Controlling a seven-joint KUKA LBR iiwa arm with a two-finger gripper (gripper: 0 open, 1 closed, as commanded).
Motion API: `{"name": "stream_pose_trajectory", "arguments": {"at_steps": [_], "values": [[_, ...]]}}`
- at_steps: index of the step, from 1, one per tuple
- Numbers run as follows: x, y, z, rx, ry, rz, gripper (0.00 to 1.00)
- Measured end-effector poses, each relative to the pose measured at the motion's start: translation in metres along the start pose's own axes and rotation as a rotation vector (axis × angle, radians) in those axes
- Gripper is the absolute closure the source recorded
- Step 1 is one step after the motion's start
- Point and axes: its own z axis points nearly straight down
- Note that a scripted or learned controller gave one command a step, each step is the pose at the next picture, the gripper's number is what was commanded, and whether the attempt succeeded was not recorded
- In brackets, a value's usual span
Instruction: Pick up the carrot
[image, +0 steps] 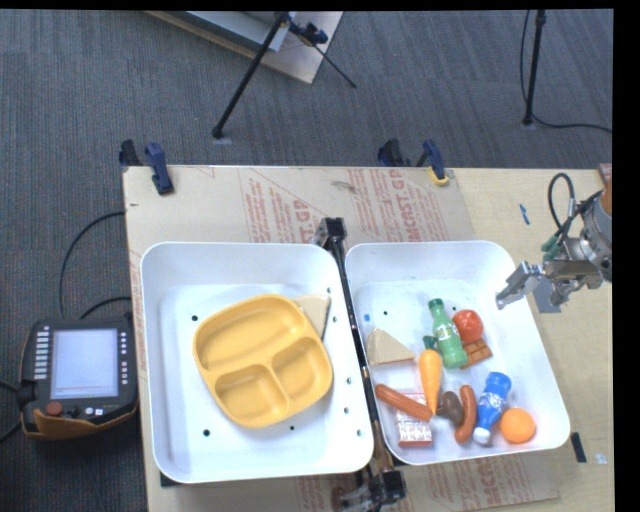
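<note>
Lying in the right shallow white bin (520, 300), near its middle: small orange tapered carrot (430, 377), thick end away from the camera, tip pointing toward the near rim. Touching or nearly touching its upper right side: green plastic bottle with white cap (444, 333). Just left of the carrot's thick end: pale tan wedge of cheese-like toy (387, 348). Crossing below the carrot's tip: reddish sausage-shaped toy (404, 402), with a small red-and-white packet (414, 431) beneath it. To the right of the carrot: dark brown rounded piece (451, 406), second reddish sausage (466, 414), blue bottle with white cap (491, 405), and round orange ball-like fruit (517, 426) near the bin's near right corner. Beside the green bottle: red tomato-like toy (467, 324).

Hovering above the right bin's far right rim, well apart from the carrot: grey two-finger hand (527, 286), nothing between the fingers; spread of the fingers cannot be told from this angle.

Resting in the left shallow white bin (160, 300): yellow three-compartment plastic plate (262, 359), a second tan wedge (314, 312) tucked at its far right edge.

Sitting on the floor left of the cardboard-topped bench (300, 195): black and orange control pendant with grey screen (78, 378).
</note>
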Motion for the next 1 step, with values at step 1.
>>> {"name": "stream_pose_trajectory", "arguments": {"at_steps": [1], "values": [[0.0775,-0.0201,0.1023,0.012,0.006,-0.048,0.00]]}}
